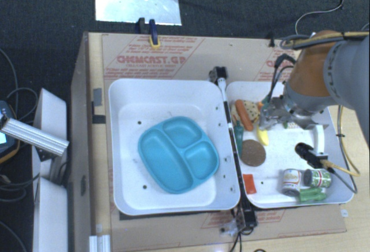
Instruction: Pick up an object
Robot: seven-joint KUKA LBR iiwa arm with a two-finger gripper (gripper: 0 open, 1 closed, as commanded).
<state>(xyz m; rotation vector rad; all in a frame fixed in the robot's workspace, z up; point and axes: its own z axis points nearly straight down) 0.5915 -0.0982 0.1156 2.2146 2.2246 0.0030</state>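
Over the far left part of the right bin [281,152], the claw [269,119] hung low at the end of the grey arm [342,80], which reached in from the right. Whether the claw was clenched or released could not be told, and nothing could be seen in its grasp. Just left of it lay an orange carrot [243,115] with a speckled tan piece [251,108] against its far side. A small yellow piece [263,137] lay just below the claw, and a round brown disc [252,153] sat beside that, nearer the camera. A thin green strip [238,136] ran along the bin's left wall, and a red block [249,183] rested in the near left corner. Toward the near right corner, a silver can [291,180] and a green can [317,178] lay side by side, with a pale green item [312,195] just beneath them. The left bin [124,147] held a blue divided plate [178,154], tilted across its floor. Both bins sat on the cardboard-covered tabletop [156,57].
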